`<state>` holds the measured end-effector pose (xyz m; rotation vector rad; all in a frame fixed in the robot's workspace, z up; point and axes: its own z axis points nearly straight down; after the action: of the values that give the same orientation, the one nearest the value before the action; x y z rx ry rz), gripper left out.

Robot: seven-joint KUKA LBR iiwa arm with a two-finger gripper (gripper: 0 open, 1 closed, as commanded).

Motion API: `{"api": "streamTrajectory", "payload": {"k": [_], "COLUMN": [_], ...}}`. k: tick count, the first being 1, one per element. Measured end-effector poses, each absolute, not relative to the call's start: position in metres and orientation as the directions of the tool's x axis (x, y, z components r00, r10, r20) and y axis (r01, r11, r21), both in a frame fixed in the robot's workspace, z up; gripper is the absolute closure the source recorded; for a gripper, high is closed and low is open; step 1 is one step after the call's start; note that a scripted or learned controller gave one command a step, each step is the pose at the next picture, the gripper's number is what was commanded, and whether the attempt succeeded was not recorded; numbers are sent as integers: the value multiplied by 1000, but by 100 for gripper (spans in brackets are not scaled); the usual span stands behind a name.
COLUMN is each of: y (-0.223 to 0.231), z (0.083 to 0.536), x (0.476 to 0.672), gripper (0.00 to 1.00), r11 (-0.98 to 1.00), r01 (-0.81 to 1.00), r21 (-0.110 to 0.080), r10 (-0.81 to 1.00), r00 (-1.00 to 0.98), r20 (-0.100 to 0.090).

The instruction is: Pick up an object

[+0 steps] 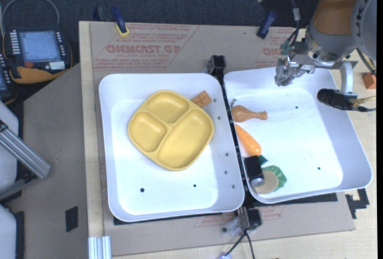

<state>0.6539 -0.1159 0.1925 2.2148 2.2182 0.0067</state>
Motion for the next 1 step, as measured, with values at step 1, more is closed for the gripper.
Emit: {"api": "streamTrajectory", "payload": {"k": [1], "y": [-122], "z": [256], "x": [656], "gripper": [100], "r11": [1], "r01": [1000], "r21": [10], "r10": [1000], "r00": [-1], "r20": [-3]}}
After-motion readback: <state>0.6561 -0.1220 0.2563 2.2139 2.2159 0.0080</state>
